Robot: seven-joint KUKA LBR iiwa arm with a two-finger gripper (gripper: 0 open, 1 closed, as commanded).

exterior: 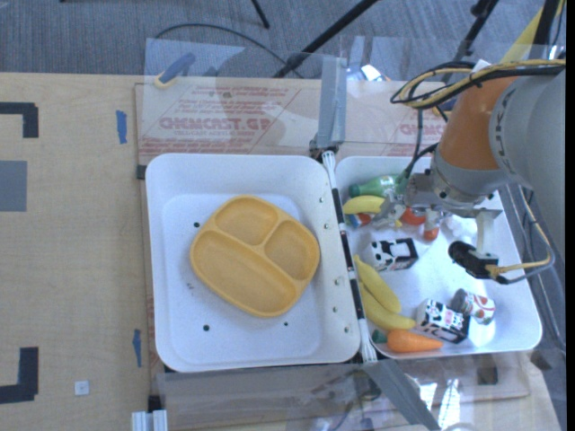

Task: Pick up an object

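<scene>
Objects crowd the right bin: bananas, a carrot at its near edge. The gripper hangs near its far-left corner; whether anything is pinched, I cannot tell.

Both bins: white, smooth moulded plastic, matt. Divided plate in left bin: yellow plastic, satin sheen. Bananas and carrot, near side of right bin: glossy plastic. Bench top: pale wood-grain, matt. Clear sheet, far side: transparent, reflective plastic.
</scene>
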